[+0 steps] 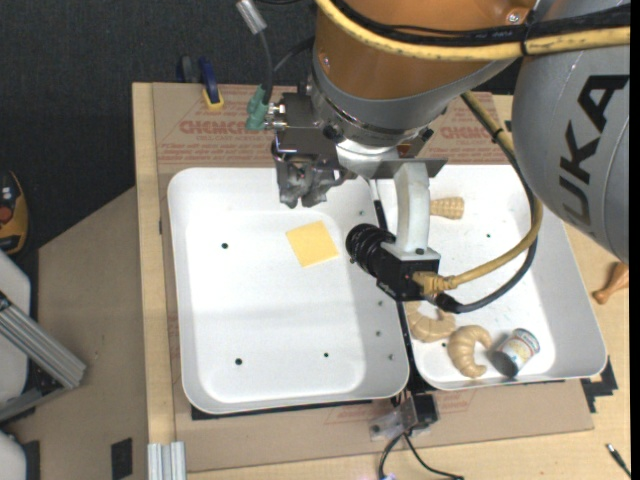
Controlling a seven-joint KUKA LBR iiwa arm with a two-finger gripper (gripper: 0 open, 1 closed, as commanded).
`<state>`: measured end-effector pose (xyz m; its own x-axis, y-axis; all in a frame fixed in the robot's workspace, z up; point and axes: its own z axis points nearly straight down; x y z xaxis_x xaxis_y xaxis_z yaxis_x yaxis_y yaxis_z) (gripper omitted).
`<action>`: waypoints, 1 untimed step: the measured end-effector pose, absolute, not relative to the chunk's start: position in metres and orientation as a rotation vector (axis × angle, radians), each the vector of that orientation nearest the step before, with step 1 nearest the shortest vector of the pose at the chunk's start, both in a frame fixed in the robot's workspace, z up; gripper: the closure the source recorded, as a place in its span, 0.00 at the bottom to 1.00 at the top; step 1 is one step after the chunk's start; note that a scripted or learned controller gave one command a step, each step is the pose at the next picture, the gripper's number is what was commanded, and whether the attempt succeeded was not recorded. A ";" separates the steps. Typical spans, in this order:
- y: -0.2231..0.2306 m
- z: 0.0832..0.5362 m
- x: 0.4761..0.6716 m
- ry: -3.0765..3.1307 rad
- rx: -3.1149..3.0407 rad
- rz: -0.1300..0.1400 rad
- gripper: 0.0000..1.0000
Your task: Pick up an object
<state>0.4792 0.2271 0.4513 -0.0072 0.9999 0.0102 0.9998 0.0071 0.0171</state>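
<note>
A flat yellow square (pixel 312 243) lies in the left bin (pixel 200 268), towards its far right. My gripper (pixel 303 190) hangs over the far part of that bin, just above and slightly left of the yellow square, and apart from it. The big grey and orange wrist hides the gripper's upper part. In the right bin (pixel 560 258), near the front edge, lie two tan croissant-shaped pieces (pixel 468 348), one of them partly under the cable. A small silver can (pixel 516 350) lies beside them. A ridged tan piece (pixel 448 208) lies at the far side.
A black cable fitting (pixel 385 258) and a tan hose (pixel 500 268) hang from the arm over the divide between the bins. A blue and yellow clamp (pixel 210 83) sits at the bench's far left corner. Cardboard surrounds both bins.
</note>
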 end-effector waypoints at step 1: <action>0.224 0.310 0.477 2.223 2.227 -0.023 1.00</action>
